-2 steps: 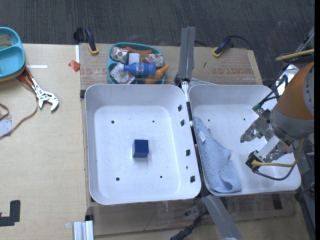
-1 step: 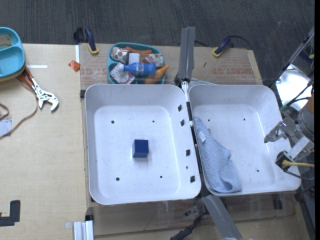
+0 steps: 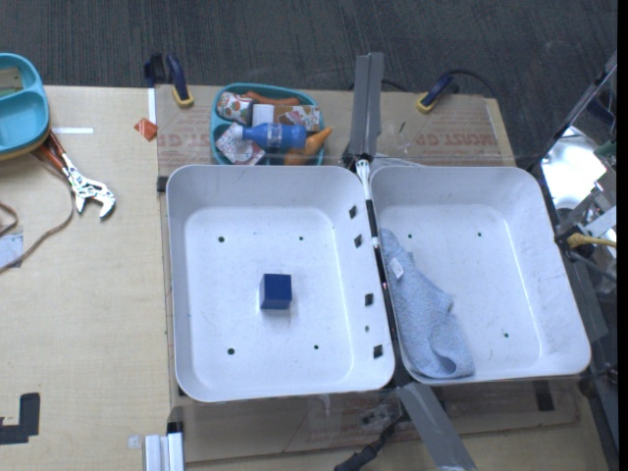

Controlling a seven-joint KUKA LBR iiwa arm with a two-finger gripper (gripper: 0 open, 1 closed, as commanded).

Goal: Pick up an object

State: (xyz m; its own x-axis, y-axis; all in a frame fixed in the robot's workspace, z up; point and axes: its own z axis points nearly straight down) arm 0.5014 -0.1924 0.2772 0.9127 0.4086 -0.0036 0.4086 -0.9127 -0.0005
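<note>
Nothing is judged lifted yet: a small blue cube (image 3: 277, 291) lies left of a crumpled grey cloth (image 3: 425, 312); the pincer's state cannot be told.

Single fixed camera, mounted above the bench, looking down at a slant. Far enough back to take in both white bins whole: left bin (image 3: 196, 292) and right bin (image 3: 530, 263) side by side across the frame's centre. Also takes in the wooden bench top (image 3: 88, 341) at left and dark carpeted floor (image 3: 294, 18) along the top edge, past the bench's far side.
</note>
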